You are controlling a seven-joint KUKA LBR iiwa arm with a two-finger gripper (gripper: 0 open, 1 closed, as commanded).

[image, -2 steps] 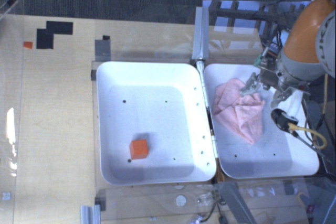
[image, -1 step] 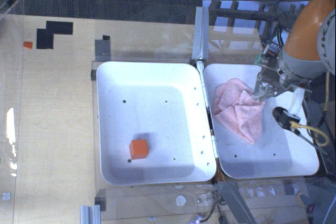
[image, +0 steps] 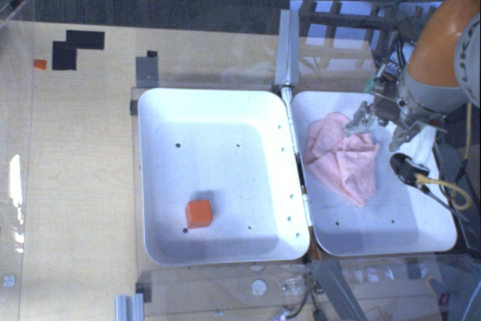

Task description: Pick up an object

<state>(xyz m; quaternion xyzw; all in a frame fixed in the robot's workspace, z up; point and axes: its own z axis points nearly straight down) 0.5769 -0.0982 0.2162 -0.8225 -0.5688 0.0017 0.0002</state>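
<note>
One end effector point(image: 380, 125) hangs over pink cloth point(image: 344, 156).

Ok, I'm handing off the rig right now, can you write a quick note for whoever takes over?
Gripper: open, over the right bin, fingers spread at the upper right edge of the pink cloth. Nothing is between the fingers.
Pink cloth: crumpled, lying in the right bin's left half.
Orange block: in the left bin, near its lower left, untouched.
Done: arm is positioned at the cloth.
Left: close on an object and lift it; nothing is picked up yet.
</note>
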